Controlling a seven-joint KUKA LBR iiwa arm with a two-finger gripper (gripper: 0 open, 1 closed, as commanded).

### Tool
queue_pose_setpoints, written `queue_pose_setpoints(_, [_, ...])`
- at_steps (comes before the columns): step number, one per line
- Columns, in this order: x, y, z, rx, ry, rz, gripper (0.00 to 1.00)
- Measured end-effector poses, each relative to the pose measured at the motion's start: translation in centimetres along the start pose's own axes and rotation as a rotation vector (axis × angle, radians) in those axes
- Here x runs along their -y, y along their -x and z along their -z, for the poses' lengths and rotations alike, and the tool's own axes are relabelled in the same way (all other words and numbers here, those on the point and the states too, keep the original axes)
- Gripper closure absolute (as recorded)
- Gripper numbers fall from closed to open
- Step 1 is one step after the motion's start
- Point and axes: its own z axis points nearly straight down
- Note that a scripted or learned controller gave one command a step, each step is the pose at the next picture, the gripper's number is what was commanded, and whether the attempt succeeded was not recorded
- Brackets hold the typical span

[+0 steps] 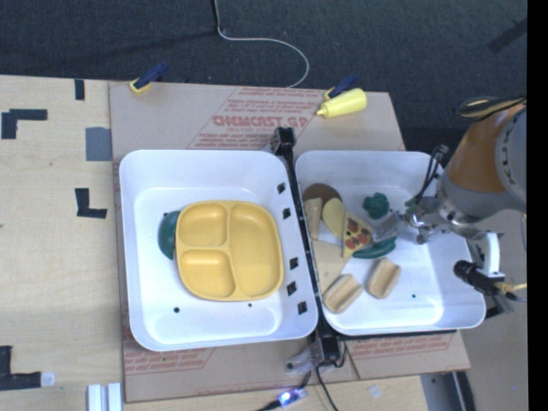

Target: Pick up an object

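Reaching in from three o'clock, the grey arm with its orange band puts the gripper (401, 221) low over the right bin (428, 311), and you will find it just beside a dark teal piece (374, 204) and a flat green strip (375, 248). Whether its jaws stand apart or closed, you cannot tell from this slant, and nothing is seen between them. Your candidates for picking lie crowded toward the bin's nine o'clock side: a pizza-slice toy (354, 234) with red dots, a pale yellow oval (332, 218), a brown disc (318, 193) behind it, and two tan bread-like blocks (363, 286) at six o'clock. Across the divider, the left bin (145, 255) carries a yellow divided plate (229, 250) lying over a dark green object (167, 234). Both bins sit on printed cardboard (248, 118) atop a light wooden bench (51, 255). At twelve o'clock, a yellow clamp (344, 103) grips the cardboard, and a white cable (257, 37) loops over dark carpet (103, 15).
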Motion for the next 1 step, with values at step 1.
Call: queue_pose_setpoints(1, [-0.06, -0.03, -0.96, 0.003, 0.005, -0.001, 0.0])
